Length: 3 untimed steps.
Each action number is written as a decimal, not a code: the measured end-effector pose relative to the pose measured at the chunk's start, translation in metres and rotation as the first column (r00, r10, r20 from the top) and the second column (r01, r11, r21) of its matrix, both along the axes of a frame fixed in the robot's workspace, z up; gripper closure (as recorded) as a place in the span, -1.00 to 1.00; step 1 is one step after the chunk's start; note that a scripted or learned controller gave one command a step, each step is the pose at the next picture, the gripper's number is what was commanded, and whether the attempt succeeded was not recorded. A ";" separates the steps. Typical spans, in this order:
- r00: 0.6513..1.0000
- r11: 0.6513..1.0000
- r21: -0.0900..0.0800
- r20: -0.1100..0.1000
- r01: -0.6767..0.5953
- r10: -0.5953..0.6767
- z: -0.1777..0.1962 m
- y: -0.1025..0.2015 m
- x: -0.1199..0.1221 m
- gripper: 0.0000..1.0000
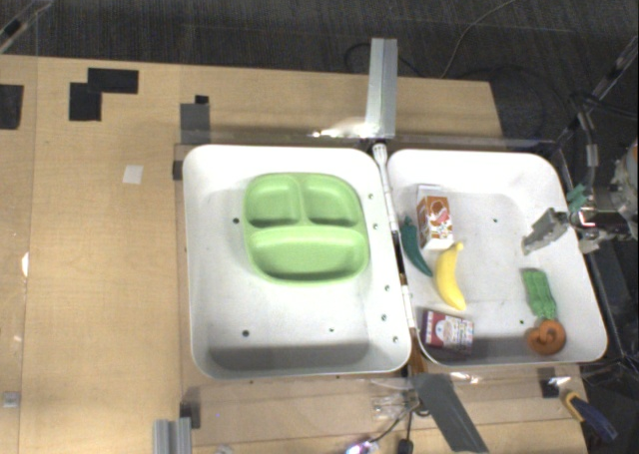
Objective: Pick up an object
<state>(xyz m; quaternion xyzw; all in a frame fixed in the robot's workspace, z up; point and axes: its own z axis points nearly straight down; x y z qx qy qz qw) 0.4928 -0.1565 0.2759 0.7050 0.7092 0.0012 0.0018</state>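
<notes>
Hand (546,229) hovering over right bin's (499,178) right edge, grip state impossible to tell, banana (451,276) lying mid-bin beside carton (434,220), green plate (304,226) sitting in left bin (215,272)

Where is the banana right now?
The banana lies in the right bin, left of centre, below the small carton.

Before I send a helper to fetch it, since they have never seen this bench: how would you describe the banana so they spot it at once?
Look at the right white bin, not the one holding the green plate. Near its middle, just right of the dividing wall, lies the banana, below the small orange carton and above the dark red carton. It is the one yellow, curved thing there.
</notes>
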 end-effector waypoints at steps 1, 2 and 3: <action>0.998 0.998 0.000 -0.001 -0.070 0.070 -0.056 -0.006 -0.004 -1.00; 0.996 0.996 -0.002 0.004 -0.088 0.088 -0.173 -0.029 -0.003 -1.00; 0.971 0.971 -0.002 0.002 -0.239 0.239 -0.146 -0.001 0.076 -1.00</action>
